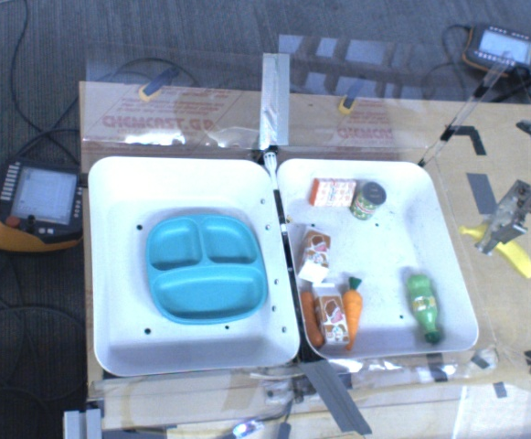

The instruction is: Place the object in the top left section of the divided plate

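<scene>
A blue divided plate [208, 268] lies in the left white bin [119, 337]; it has two small sections at the top and one long section below, and nothing lies in any of them. The right bin [448, 245] holds several items: an orange box [333, 192], a small green-labelled can [368, 199], a brown packet [315, 248], a small carton [334, 316] beside a toy carrot [353, 305], and a green bottle [422, 307] lying near the right wall.
A teach pendant [32, 204] rests on the floor left of the bins, and another [498, 48] sits at the back right. A metal clamp with a yellow piece [508, 227] stands on the bench right of the bins.
</scene>
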Motion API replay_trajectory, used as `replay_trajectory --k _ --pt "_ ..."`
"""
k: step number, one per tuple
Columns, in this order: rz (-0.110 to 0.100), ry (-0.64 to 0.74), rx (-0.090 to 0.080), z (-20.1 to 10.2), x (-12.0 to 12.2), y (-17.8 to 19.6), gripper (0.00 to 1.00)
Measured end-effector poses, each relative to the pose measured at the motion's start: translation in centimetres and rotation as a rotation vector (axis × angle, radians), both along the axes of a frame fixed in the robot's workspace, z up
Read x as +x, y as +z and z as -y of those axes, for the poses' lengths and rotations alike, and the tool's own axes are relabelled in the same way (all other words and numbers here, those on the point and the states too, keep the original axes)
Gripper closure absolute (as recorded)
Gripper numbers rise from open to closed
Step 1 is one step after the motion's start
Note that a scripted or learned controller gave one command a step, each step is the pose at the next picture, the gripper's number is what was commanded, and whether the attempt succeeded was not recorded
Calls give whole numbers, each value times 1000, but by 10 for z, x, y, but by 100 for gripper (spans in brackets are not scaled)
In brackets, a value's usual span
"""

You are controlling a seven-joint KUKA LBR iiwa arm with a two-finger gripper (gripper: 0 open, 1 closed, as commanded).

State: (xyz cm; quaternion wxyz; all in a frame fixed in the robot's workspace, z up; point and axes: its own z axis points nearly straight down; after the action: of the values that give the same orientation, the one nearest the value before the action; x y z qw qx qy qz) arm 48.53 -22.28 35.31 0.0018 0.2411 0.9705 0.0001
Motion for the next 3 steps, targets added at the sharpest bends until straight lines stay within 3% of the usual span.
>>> replay_trajectory --k 1,2,3 --pt "-1 207 -1 -1 175 39 100" --pt "2 234 -2 -6 89 83 100" --pt "0 439 -3 1 6 82 100"
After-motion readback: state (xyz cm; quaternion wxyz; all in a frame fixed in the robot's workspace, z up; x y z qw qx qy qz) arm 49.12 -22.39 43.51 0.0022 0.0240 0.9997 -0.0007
